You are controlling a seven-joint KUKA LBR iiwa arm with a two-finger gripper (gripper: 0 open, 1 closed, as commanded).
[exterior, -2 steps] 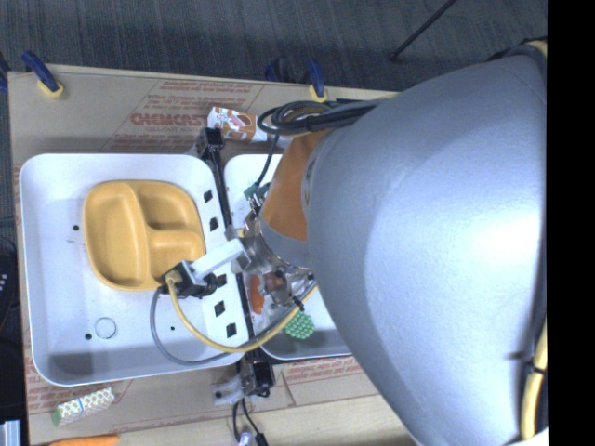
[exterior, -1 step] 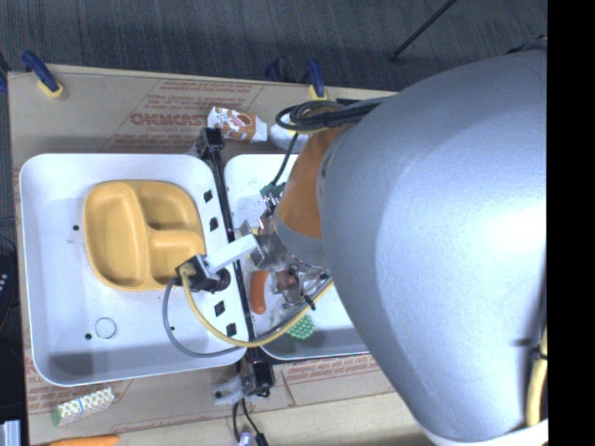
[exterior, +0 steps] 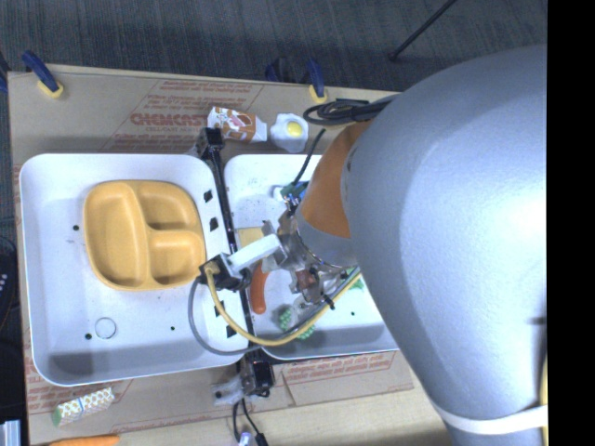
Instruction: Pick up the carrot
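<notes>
Carrot (exterior: 257, 291) lies in right bin (exterior: 244, 177), at about 8 o'clock just beside gripper (exterior: 299, 284); finger state cannot tell.

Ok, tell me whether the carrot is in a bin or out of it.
In: the carrot lies on the floor of the right bin, near its left wall.

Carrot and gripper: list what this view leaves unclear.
- Carrot: upper end hidden by the gripper hardware.
- Gripper: fingers lost in clutter and cables, so any grip is unreadable.
- Right bin: mostly covered by the arm.
- Green item: too small to identify.
</notes>
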